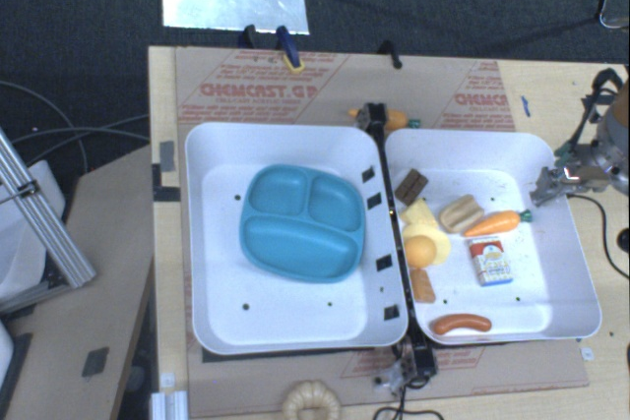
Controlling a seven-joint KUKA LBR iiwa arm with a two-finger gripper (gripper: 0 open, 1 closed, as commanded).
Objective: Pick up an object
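A: Carrot (491, 223) looks the nearest candidate, lying in the right bin (576, 256), toward its right side, touching the bread roll (460, 212) on its left. No target is named, so that is a guess.

B: Noted. Gripper (547, 185)?

A: At the bin's right rim, up off the objects. Nothing between its fingers. Whether they are spread or pressed together, I can't tell; too small and blurred.

B: What else is in that bin?

A: Red box (489, 263) just below the carrot. Sausage (461, 324) near the front wall, apart from the rest. A yellow cluster by the divider: cheese-like block (418, 214), orange ball (420, 252), with a brown block (410, 184) above and a brown stick (422, 285) below.

B: Left bin (221, 241)?

A: Blue tray (303, 222), three compartments.

B: Risks?

A: Crowding, mainly. Carrot, roll and box sit close; a finger coming down could land on a neighbour and shove the carrot aside. Carrot is round and tapered, so likely to roll or squirt out of a pinch.

B: And the cluster?

A: Worse. Pieces touch each other and lie against the divider, little room for a finger. The ball would probably roll.

B: Safest?

A: Sausage, I'd judge, though the front wall is near and could block one finger.
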